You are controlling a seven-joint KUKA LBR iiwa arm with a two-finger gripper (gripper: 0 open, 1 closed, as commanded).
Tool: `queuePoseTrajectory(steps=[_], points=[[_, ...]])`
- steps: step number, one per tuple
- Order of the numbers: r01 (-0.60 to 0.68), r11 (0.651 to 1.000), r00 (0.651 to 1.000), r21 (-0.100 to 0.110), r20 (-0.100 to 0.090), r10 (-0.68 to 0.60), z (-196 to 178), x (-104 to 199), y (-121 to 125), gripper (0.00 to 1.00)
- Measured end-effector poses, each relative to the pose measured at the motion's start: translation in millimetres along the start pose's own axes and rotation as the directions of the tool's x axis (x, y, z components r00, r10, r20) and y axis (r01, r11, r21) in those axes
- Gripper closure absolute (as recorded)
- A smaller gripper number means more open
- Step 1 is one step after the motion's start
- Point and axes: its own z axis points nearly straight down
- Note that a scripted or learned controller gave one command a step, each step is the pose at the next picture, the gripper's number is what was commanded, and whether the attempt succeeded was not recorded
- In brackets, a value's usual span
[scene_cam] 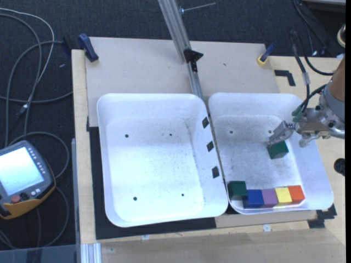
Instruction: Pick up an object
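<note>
Gripping a green block (278,149) at the gripper (277,138), over the right bin (323,174).
Block sits at the fingertips, looks clamped and tilted; I'd lift straight and slow, no swing, since the hold seems shallow. Count: one green block at the fingers; five blocks in a row at the bin's near edge: green (237,189), blue (254,197), purple (270,196), yellow (283,194), orange (296,192). Two bins; left bin (109,147).

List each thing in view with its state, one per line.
gripper: over the right bin, just above the loose green block
loose green block: tilted, by the jaws
right bin: holds six blocks
row of five blocks: lined up along the near wall, green to orange
left bin: upright, speckled floor
</note>
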Motion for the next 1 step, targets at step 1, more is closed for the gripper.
queuePoseTrajectory(steps=[1], points=[[-0.004, 1.0, 1.0, 0.007, 0.0, 0.004, 59.7, -37.0, 21.1, 0.0]])
